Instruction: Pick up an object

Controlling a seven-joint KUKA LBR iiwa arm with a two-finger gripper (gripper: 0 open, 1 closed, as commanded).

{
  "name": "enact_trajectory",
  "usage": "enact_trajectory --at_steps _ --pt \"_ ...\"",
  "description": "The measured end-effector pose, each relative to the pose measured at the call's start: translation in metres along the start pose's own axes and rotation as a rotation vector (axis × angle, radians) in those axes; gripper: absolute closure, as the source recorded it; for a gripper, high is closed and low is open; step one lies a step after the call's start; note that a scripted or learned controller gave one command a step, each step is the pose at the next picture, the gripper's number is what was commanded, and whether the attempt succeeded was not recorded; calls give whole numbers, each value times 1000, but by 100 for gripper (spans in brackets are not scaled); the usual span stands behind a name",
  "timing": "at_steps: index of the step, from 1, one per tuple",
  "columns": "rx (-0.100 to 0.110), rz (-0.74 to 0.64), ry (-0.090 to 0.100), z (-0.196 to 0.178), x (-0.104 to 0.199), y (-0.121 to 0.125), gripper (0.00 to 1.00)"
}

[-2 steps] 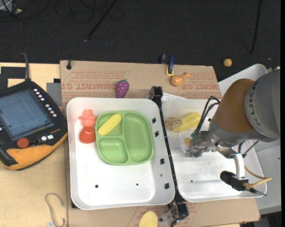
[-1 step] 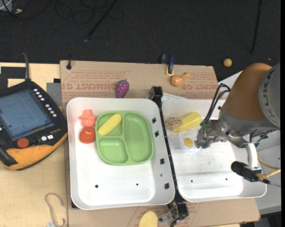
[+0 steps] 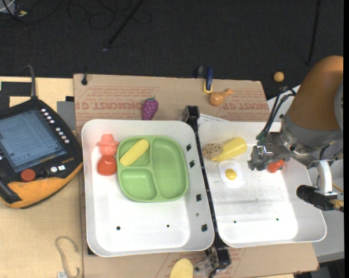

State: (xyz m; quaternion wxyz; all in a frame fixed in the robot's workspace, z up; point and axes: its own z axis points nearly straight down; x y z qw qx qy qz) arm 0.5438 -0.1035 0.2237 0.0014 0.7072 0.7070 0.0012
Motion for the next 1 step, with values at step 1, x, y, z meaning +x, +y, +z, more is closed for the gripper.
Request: enact_trajectory --at_steps 1 --pt "5 1 1 -4 -1 0 100"
